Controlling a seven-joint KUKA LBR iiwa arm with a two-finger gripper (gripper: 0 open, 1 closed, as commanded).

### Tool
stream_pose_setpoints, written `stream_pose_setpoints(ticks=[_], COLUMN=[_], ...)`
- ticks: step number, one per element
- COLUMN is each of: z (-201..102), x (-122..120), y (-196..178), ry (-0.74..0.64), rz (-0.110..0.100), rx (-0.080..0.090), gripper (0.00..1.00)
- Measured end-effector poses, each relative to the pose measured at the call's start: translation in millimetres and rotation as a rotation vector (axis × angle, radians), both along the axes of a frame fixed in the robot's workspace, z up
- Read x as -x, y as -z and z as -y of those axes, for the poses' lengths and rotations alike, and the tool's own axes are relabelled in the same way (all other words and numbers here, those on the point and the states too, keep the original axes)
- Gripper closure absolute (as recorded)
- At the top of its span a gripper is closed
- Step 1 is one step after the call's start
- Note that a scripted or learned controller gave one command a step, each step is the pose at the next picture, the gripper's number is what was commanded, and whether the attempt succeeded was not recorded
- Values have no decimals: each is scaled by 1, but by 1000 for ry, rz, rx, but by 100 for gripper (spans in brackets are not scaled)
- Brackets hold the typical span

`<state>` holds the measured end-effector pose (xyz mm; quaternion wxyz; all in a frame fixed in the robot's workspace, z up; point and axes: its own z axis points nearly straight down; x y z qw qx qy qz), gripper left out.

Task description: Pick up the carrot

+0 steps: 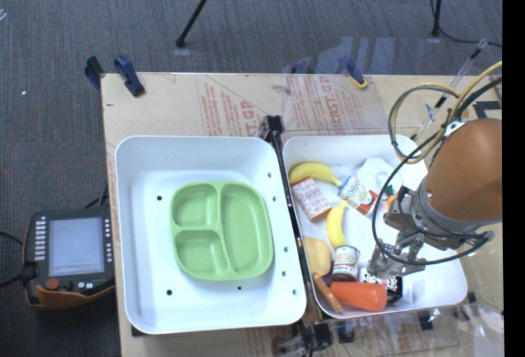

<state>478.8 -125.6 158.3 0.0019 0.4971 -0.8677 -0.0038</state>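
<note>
I see two white bins side by side on the bench. The left bin [139, 183] holds a green divided plate [221, 230], lying flat near its middle, all three compartments bare.

The right bin [447, 286] is crowded. The carrot [358, 295] lies on its side along the near wall, thick end toward the right, orange and clearly visible. Just left of it sits a small can with a red label [345, 262], upright. One banana [314, 173] curves along the far left part of the bin; a second banana [335, 225] lies below it, closer to the can. A red-and-white packet [310, 199] rests between the two bananas. A yellowish round fruit [317, 254] sits against the divider wall.

The arm [463, 175] reaches in from the right, orange band showing. The gripper [385, 272] hangs low over the right bin, just above and to the right of the carrot's thick end. I cannot tell how its claw is set; the wrist and cables cover it. Nothing confirms contact with the carrot.

A tablet-like pendant [72, 253] rests off the bench at left.
</note>
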Motion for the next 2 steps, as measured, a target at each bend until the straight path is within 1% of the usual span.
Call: stream_pose_setpoints(ticks=[1,2], z=[-42,-39], x=[2,2], y=[73,71], ry=[-58,-55], rz=[7,8], rx=[-1,5], gripper=[100,0])
